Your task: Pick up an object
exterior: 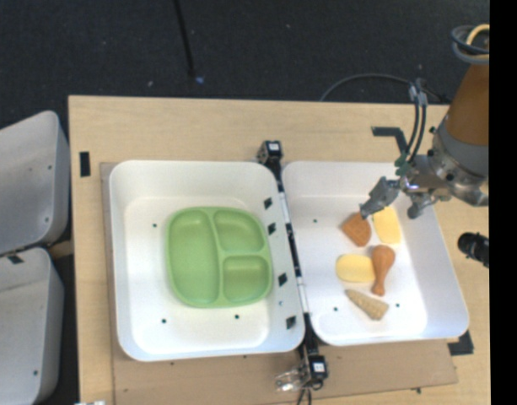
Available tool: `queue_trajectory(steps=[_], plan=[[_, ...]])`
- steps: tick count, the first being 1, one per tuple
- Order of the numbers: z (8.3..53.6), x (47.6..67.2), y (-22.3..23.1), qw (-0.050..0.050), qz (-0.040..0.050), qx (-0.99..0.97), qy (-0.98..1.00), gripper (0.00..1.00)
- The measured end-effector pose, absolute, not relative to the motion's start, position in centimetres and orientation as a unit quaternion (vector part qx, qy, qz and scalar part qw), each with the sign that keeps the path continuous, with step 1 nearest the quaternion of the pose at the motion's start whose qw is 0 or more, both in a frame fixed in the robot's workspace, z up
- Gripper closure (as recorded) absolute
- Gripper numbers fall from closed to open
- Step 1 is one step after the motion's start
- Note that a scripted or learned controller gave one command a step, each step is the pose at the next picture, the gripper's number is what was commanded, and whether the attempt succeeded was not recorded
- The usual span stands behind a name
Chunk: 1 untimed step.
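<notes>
- Gripper (391, 199) is seen over the right bin (325, 310), near its far side, at the arm's end.
- Finger state cannot be told; nothing is seen held.
- Orange-brown nugget (356, 229) lies just below the gripper, beside a yellow block (387, 225).
- Pale yellow potato-like piece (354, 267), drumstick (382, 266) and tan wedge (368, 304) are grouped nearer the front.
- Green divided tray (218, 256) sits in the left bin (140, 327).
</notes>
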<state>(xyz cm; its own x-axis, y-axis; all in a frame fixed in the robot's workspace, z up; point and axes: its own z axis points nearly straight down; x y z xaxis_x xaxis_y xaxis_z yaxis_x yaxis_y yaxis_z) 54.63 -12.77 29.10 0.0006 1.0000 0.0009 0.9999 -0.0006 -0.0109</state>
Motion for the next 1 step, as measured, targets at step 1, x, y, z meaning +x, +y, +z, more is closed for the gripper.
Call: queue_trajectory(steps=[1], plan=[[29.72,54.8,-12.77,-0.001,-0.0001,-0.707,-0.708,0.0]])
